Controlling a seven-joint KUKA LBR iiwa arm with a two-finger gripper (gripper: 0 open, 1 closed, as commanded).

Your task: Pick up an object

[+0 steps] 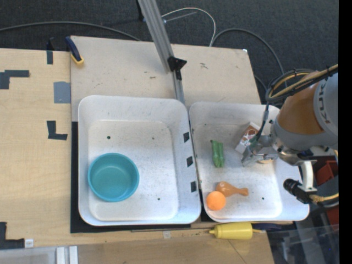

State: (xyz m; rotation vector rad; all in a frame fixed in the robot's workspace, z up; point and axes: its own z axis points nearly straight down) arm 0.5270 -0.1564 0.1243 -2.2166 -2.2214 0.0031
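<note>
My gripper [254, 155] hangs low over the right bin [291, 210], near its right side. A small white and red carton [247, 136] lies just above and left of the gripper, touching or nearly touching it. A green pepper-like piece [218, 153] rests left of the gripper, well apart from it. Nearer the bin's front lie an orange ball [216, 201] and a tan drumstick-shaped toy [232, 190]. The grey arm with its orange band [300, 114] reaches in from the right and hides the bin's right wall.
A blue bowl [113, 176] sits in the left bin [88, 106] at its front left. A yellow bottle [235, 231] lies on the bench just outside the right bin's front rim. A slanted metal pole [160, 32] stands behind the bins.
</note>
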